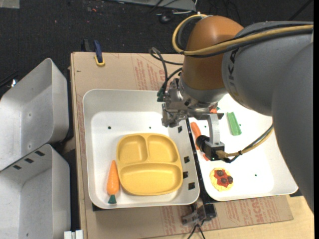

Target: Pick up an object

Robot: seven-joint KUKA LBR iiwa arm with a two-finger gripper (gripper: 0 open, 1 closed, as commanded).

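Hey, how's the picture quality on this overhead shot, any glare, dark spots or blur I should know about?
Camera view: even, bright light on both bins; the right bin looks nearly washed out, the left bin softer. The orange band carries a mild sheen. The floor beyond the bench is dark and hard to read. The arm looms large and slightly soft; the yellow tray and carrot are sharp.

The gripper (172,119) hangs over the left bin (94,133), just above the yellow divided plate (149,163), with a toy carrot (113,179) lying beside the plate.
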